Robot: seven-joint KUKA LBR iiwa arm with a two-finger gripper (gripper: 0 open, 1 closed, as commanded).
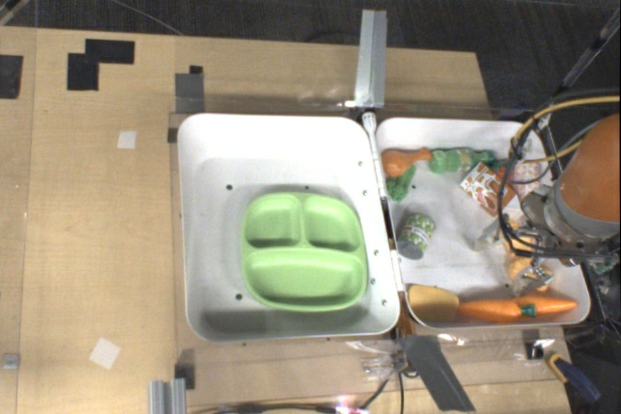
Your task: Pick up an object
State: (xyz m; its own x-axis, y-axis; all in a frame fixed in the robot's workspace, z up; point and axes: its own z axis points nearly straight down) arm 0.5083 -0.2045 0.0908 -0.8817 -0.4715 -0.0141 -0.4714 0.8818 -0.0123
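Observation:
The right bin (pixel 456 133) holds several objects. An orange drumstick-shaped toy (pixel 403 160) lies at its far left, with a green toy (pixel 452 160) and a printed snack packet (pixel 480 184) beside it. A small green-labelled can (pixel 417 233) lies on its side near the divider. An orange carrot (pixel 514 309) and a yellow-brown piece (pixel 433 302) lie along the near wall. My gripper (pixel 526 257) hangs low at the bin's right side, just above the carrot's right end, under the orange-banded wrist (pixel 594 172) and its cables.
The left bin (pixel 209 208) holds a green divided plate (pixel 304 249) in its middle. A metal post (pixel 372 58) stands behind the divider between the bins. Bare white floor lies in the middle of the right bin around the can.

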